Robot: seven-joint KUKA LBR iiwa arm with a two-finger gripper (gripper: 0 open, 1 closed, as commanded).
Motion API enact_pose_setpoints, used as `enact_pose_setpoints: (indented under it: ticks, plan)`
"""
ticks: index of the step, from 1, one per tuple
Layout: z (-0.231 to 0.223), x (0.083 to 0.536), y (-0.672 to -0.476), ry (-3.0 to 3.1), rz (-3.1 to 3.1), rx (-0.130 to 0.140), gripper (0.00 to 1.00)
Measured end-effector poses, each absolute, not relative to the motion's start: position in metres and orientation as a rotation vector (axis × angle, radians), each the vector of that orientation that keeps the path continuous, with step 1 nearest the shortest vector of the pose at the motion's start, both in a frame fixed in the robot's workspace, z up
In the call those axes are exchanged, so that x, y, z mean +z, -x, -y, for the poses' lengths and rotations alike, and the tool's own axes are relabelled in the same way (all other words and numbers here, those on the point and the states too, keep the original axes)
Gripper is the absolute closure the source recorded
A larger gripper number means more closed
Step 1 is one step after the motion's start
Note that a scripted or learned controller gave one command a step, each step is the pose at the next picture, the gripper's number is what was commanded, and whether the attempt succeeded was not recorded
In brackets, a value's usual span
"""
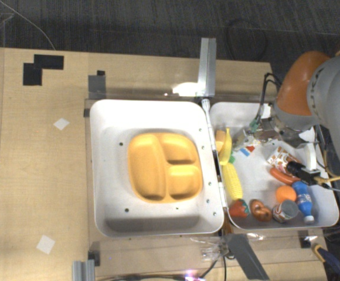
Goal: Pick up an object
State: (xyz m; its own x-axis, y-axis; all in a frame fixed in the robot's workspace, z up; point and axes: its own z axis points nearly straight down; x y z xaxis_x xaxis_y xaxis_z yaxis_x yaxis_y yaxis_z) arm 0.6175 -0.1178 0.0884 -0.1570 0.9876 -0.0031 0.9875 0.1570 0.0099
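Note:
The right bin (258, 115) holds the loose objects. A yellow banana (223, 142) and a corn cob (233, 180) lie along its left wall. Along the front edge sit a red fruit (238, 208), a brown item (260, 211), a can (285, 212), an orange (285, 194) and a blue bottle (303, 200). A white snack packet (280, 157) and an orange-red stick (281, 175) lie at mid right. My gripper (253, 134) hangs low over the bin's back left part, just right of the banana and above a small red and blue piece (247, 150). Nothing shows in its grasp.
The left bin (108, 157) holds a yellow divided tray (164, 165). A metal post (207, 69) stands behind the seam between the bins. The grey arm with its orange band (299, 89) covers the right bin's back right corner. Cables run along the right side (328, 177).

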Motion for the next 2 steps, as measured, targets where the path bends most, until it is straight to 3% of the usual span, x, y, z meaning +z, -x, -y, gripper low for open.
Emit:
enact_pose_setpoints:
  ticks: [1,2]
  plan:
    - [0.118,0.102,-0.619,-2.023,-2.387,0.009,1.00]
    - [0.032,0.191,-0.633,-1.924,-2.471,0.018,1.00]
